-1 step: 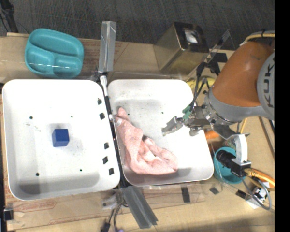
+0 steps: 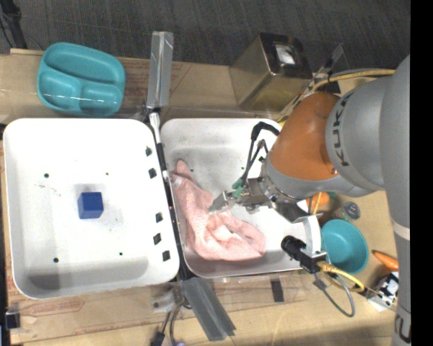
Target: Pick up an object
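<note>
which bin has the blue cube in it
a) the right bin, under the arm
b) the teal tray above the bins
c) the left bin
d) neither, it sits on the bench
c: the blue cube sits alone on the floor of the left bin, while the right bin holds the pink cloth beneath the arm's end effector.

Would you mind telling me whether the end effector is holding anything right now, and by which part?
It cannot be told. The end effector sits low over the crumpled pink cloth in the right-hand shallow white bin, near the cloth's upper edge, but no grasp is visible.
</note>
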`<state>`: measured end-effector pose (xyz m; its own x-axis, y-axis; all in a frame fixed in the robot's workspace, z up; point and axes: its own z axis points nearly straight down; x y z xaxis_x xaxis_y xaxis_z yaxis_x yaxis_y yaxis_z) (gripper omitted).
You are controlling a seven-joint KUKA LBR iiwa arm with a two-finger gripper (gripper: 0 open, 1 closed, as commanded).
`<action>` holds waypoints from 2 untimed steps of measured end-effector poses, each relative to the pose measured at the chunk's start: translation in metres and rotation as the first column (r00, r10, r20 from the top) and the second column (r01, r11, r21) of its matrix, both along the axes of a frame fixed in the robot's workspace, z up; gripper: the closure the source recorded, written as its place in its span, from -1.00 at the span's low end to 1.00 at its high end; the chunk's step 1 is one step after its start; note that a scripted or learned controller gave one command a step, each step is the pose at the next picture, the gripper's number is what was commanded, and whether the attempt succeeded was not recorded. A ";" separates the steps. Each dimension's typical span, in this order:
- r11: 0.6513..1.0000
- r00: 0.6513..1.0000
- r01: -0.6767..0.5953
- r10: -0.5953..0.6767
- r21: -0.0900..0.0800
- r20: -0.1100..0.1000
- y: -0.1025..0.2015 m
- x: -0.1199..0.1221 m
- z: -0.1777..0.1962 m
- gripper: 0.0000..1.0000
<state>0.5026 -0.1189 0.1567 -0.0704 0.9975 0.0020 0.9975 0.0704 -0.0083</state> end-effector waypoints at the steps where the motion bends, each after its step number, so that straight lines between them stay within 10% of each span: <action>1: 0.996 0.996 -0.090 0.090 0.001 0.007 -0.022 0.007 -0.067 -1.00; 2: 0.995 0.995 -0.097 0.097 0.002 0.005 -0.022 0.009 -0.060 1.00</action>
<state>0.5117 -0.1405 0.0971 -0.1665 0.9860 0.0034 0.9860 0.1665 -0.0031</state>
